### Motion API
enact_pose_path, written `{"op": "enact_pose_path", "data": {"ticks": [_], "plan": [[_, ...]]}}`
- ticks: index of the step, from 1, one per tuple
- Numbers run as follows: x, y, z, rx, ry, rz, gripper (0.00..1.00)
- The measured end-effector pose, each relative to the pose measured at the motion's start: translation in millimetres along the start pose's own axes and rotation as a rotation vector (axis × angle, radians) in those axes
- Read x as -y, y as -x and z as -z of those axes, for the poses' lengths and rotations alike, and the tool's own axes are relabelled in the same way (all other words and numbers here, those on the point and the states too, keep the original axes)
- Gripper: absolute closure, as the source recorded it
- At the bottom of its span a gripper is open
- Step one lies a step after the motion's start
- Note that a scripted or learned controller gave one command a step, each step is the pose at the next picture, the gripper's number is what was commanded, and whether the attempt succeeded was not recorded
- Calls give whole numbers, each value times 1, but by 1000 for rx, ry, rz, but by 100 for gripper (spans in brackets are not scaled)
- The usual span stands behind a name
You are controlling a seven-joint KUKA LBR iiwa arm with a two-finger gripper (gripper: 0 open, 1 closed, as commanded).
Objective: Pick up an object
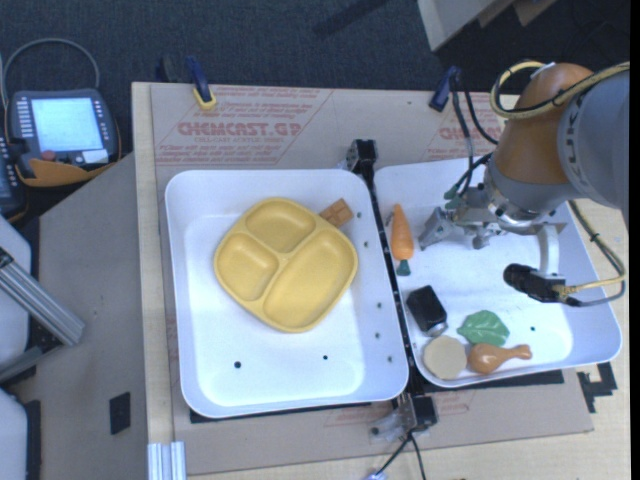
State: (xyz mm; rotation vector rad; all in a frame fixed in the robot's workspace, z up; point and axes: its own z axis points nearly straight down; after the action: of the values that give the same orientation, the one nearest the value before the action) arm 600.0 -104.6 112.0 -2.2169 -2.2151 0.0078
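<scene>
Evidently the jaws' state cannot be told; the gripper (468, 223) hovers right of the toy carrot (401, 234), so centre over it before descending.

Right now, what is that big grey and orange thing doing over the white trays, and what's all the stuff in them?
That is a robot arm. It reaches in from the right, and the camera looks down from above the bench. Its gripper, the part that picks things up, hangs over the right bin; I cannot tell if it is open or shut, and I see nothing in it. In that bin lie a toy carrot, a small black block, a green leaf, a tan round piece and a toy drumstick. The left bin holds a yellow divided plate with a small brown block at its edge.
</scene>
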Motion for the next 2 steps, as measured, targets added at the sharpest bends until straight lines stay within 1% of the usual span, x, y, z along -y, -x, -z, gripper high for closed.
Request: {"op": "enact_pose_path", "data": {"ticks": [1, 2], "plan": [[-2, 1, -24, 4, 12, 0, 0], [-4, 2, -12, 7, 20, 0, 100]]}}
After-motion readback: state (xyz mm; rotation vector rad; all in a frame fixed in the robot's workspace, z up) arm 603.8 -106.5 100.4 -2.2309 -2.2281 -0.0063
